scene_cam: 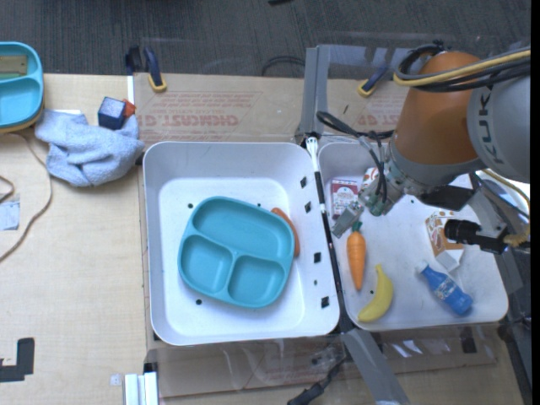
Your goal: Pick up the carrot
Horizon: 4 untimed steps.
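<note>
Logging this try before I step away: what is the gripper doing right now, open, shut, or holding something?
Gripper: just above the carrot's top end in the right bin; whether it is open or closed cannot be told, and no hold on the carrot is visible.

A single fixed camera looks down at a slant from above the bench [76, 251], far enough back to take in both white bins [160, 251] and floor beyond

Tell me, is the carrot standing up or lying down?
Lying down. The carrot lies flat on the floor of the right bin, green top toward the gripper, tip toward the banana.
</note>
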Motion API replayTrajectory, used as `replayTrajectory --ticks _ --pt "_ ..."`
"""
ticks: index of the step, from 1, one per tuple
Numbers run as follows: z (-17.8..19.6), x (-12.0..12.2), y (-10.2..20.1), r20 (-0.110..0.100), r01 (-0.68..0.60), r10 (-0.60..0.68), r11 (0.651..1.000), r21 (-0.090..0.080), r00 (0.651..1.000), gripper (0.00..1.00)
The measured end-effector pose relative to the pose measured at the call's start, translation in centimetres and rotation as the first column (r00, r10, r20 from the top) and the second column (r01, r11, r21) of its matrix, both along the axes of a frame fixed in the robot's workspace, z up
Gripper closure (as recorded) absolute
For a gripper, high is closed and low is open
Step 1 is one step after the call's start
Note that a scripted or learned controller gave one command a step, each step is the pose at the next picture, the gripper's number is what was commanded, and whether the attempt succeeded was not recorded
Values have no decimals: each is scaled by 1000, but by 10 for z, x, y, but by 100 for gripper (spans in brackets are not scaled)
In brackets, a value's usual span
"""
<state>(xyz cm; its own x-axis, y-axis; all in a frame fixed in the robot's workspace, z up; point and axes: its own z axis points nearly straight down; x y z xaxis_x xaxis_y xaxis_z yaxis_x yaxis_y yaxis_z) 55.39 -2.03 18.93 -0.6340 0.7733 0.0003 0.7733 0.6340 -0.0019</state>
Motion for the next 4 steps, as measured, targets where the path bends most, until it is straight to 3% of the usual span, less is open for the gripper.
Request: replayTrajectory --ticks 1,2,3,4 --pt "0 -30 -36 -2 157 -157 988 -1 988 0" --pt "0 -48 -23 -3 178 -178 984 0 984 0" --pt "-100 -77 -80 -2 48 -48 999 2 999 0" --pt "-94 -76 -82 -4 54 -54 999 2 999 100"
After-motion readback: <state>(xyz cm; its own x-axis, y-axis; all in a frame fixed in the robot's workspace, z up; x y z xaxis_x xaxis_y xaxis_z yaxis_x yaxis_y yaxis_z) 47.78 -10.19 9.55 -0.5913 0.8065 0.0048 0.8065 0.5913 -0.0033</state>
